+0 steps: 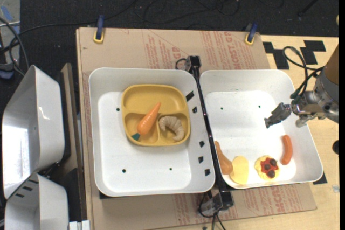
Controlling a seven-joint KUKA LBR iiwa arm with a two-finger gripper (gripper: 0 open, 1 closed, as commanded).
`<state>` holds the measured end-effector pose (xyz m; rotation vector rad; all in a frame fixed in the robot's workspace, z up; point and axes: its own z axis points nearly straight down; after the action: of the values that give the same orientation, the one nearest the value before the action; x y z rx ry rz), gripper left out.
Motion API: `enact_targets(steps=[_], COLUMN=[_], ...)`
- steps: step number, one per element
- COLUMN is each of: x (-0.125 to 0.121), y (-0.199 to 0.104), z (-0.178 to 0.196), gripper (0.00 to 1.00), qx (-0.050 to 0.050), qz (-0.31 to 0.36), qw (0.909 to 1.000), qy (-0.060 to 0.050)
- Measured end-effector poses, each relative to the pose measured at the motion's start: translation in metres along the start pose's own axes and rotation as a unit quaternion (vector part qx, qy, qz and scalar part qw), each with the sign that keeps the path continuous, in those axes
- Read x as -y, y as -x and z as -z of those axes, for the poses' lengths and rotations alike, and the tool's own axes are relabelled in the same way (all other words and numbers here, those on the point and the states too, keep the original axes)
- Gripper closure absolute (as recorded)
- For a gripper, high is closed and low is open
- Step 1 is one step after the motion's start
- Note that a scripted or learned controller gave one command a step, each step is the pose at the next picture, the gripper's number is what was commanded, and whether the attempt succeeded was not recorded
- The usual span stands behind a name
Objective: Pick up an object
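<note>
Along the near wall of the right bin (302,172) you see four toy foods in a row: an orange drumstick-like piece (222,158) by the divider, a pale yellow piece (240,168) touching it, a small tart with red and dark berries (268,166), and a sausage (287,149) standing a little farther back toward the right wall. Any of these could be your object to pick, and all of them lie loose on the bin floor.

Your gripper (285,115) hangs over the right bin's right half, above and apart from the sausage. One dark finger (277,115) points left and down; a lighter finger shows near the right wall. Between them you see bare bin floor, so the hand stands spread apart and holds nothing.

Look to the left bin (108,169) and you find a yellow divided plate (135,97). A carrot (149,118) lies tilted across its compartments, and a pale shrimp (172,126) rests in the lower right compartment.
</note>
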<state>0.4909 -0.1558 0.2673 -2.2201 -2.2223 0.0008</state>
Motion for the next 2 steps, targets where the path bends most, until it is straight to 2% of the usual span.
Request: enact_targets(steps=[1,2], x=[0.001,0.001], y=[-0.008,-0.015], z=[-0.046,-0.108], gripper=[0.0,0.0], qx=[-0.001,-0.001], qz=[-0.001,-0.001], qw=[1.0,1.0], qy=[-0.002,-0.003])
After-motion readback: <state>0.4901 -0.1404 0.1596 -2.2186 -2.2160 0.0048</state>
